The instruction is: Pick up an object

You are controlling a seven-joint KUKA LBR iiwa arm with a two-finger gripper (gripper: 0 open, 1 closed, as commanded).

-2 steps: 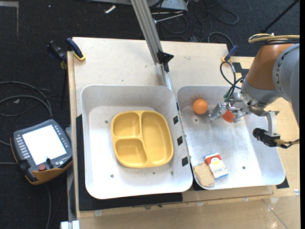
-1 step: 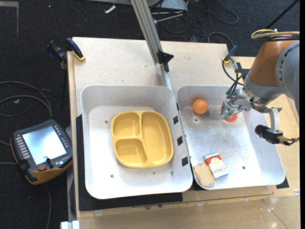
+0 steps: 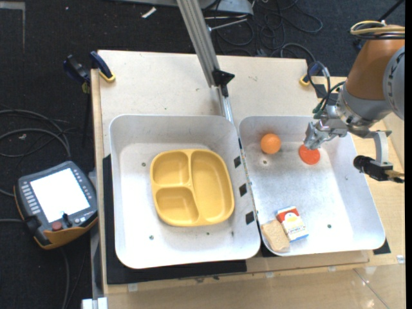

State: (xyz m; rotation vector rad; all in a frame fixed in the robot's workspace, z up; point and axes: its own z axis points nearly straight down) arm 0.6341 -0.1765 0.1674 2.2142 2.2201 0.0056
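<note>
In the right bin (image 3: 335,192), my gripper (image 3: 314,140) hangs low over the far part, directly above a small red-orange round object (image 3: 309,155). The fingertips point down at its top edge and partly cover it. An orange ball (image 3: 270,143) lies to the left of it, apart from the gripper. Near the front of the same bin lie a small red-and-white box (image 3: 292,223) and a tan sponge-like block (image 3: 275,236), side by side.
The left bin (image 3: 129,172) holds a yellow divided plate (image 3: 192,187). A slanted metal pole (image 3: 201,34) rises behind the bins. Clamps sit at the bench's far corners. The middle of the right bin is bare.
</note>
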